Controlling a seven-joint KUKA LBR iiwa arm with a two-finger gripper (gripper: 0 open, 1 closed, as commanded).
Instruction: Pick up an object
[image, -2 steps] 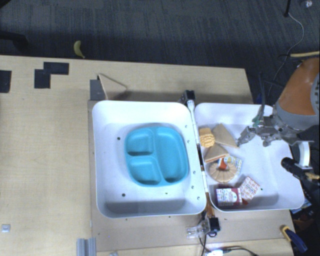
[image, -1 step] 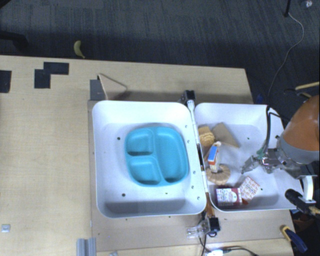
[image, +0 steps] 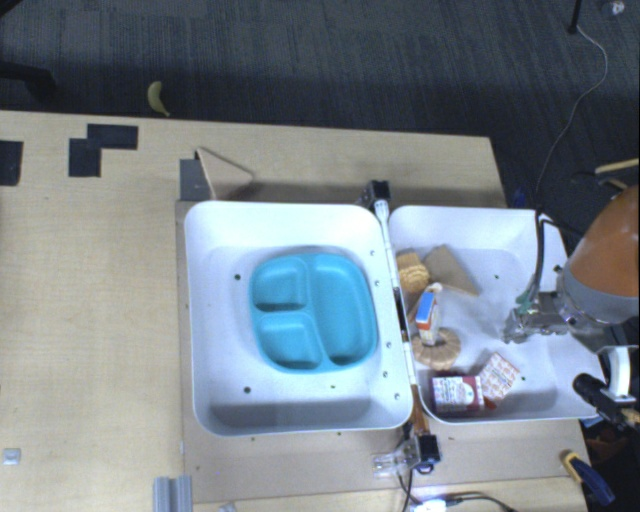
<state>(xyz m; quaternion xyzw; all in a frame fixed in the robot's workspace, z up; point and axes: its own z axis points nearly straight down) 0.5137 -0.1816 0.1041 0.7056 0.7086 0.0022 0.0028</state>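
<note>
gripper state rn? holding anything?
Gripper: cannot be told from this view. It sits over the right white bin, with nothing visibly held.

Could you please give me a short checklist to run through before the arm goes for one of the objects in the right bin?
1. Objects to pick lie in the right bin: ok. They cluster along its left wall and front.
2. Gripper is over the right bin: ok. It sits right of the objects, above bare bin floor.
3. Gripper is free of any object: cannot tell, its tip is too small to read.
4. A target stands apart from its neighbours: not ok. The small carton leans on the round biscuits, and the red packet sits beside the patterned packet.
5. Blue divided tray lies out of the way in the left bin: ok.
</note>
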